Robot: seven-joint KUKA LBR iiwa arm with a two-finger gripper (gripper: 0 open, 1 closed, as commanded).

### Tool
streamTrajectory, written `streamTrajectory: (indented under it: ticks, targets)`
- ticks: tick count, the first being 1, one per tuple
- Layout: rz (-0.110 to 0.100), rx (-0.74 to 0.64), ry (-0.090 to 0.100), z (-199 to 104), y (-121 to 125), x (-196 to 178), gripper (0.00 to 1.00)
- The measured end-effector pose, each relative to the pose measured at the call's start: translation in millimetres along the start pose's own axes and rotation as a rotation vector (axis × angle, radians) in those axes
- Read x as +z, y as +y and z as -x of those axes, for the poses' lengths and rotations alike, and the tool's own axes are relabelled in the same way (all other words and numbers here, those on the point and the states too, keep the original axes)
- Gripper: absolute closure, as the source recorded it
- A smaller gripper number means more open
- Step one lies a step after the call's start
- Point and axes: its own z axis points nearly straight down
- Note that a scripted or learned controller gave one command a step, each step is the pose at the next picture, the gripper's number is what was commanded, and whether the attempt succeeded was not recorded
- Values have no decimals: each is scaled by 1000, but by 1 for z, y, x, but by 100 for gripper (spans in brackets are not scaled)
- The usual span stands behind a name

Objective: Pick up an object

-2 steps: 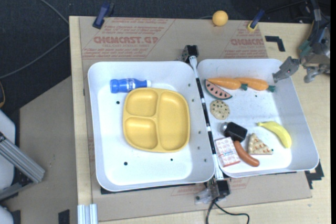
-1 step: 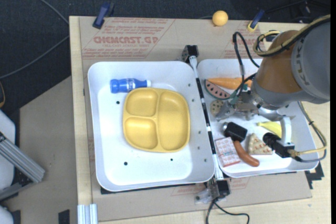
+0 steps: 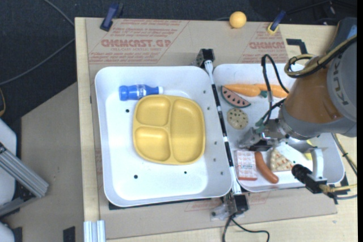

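Observation:
My gripper (image 3: 256, 140) hangs low over the middle of the right bin (image 3: 241, 69), under the arm's orange band. Just below it lie a red-and-white packet (image 3: 245, 165), a red sausage (image 3: 265, 168) and a pale speckled wedge (image 3: 281, 160). A round brown slice (image 3: 237, 118) sits just above and left of the gripper. Further back are a watermelon slice (image 3: 235, 97) and a carrot (image 3: 249, 89). The arm hides the bin's right part. I see nothing lifted off the bin floor.
The left bin (image 3: 102, 122) holds a yellow divided plate (image 3: 169, 128) and a blue bottle (image 3: 136, 91) lying at its back. An orange ball (image 3: 237, 19) and two blue clamps (image 3: 110, 16) (image 3: 276, 22) sit at the bench's far edge. Black cables loop over the right bin.

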Motion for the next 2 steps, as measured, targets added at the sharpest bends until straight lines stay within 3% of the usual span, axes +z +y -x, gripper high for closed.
streamTrajectory:
  ticks: [1,2]
  targets:
    - [4,0,0,-1,1,-10,100]
    - [4,-3,1,-103,32,-101,100]
